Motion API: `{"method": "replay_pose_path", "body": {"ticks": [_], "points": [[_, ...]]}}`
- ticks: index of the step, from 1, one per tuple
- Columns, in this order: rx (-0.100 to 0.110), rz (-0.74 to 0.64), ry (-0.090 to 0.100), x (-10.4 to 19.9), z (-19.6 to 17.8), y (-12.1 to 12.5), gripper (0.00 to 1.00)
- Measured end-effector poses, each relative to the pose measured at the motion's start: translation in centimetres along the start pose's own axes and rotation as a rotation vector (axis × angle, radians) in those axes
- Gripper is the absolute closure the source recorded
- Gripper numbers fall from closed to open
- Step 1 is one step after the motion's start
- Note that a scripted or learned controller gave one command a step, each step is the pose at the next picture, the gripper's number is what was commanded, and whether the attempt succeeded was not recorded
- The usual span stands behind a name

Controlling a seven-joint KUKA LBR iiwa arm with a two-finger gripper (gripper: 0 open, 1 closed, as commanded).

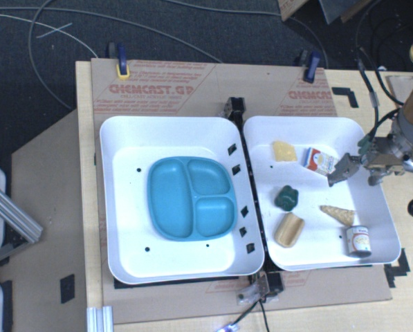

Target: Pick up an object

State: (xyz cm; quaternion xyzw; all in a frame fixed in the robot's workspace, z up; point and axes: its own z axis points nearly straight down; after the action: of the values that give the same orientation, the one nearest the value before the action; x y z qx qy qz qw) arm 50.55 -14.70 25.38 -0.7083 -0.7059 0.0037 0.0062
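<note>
The right bin (310, 258) holds several small objects: a yellow block (284, 151), a red, white and blue carton (319, 160), a dark green lump (286, 198), a tan cylinder (288, 229), a tan cone (338, 214) and a small can (359, 241). My gripper (358, 172) hovers over the bin's right side, just right of the carton and above the cone. It stands open, its dark fingers (340, 169) spread apart with nothing between them.
The left bin (123, 151) carries a blue divided plate (192, 197). A black divider with clips (242, 185) runs between the bins. Cables trail over the bench's right side near the arm (407, 126).
</note>
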Motion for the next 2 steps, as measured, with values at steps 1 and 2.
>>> {"method": "replay_pose_path", "body": {"ticks": [1,2], "points": [[-0.013,-0.004,-0.003,0.0,-0.6,0.2,0.0],[-0.009,-0.003,-0.001,0.3,3.6,0.6,0.0]]}}
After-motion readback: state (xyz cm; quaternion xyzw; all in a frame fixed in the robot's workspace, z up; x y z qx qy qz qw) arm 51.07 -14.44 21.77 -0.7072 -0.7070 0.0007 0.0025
